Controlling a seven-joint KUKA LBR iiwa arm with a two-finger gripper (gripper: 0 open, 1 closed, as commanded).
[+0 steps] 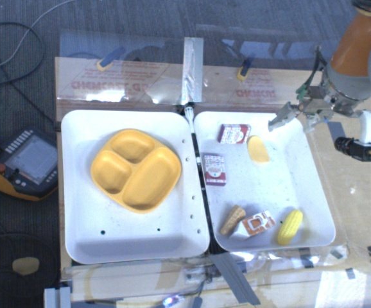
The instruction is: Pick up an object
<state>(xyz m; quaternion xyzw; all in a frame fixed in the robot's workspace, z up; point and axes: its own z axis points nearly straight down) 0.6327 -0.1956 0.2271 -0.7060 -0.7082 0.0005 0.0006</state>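
From the fixed camera above the tabletop, two white bins sit side by side. The left bin [76, 236] holds a yellow divided plate [136, 170] lying flat near its middle. The right bin [320, 191] carries the small things on offer: a red-and-white carton [233, 134] near the far wall, a pale yellow wedge [258, 149] just beside it, a second red carton [214, 169] close to the divider, and along the near wall a brown roll [232, 219], an orange-and-white packet [258, 224] and a toy corn cob [290, 226].

The gripper [282, 119] hangs over the right bin's far right corner, reaching in from the arm [355, 43]. Nothing sits in the jaws — whether they are wide or narrow I cannot tell. The objects lie loose and apart, likely so that each can be taken singly; the wedge and the far carton lie nearest.
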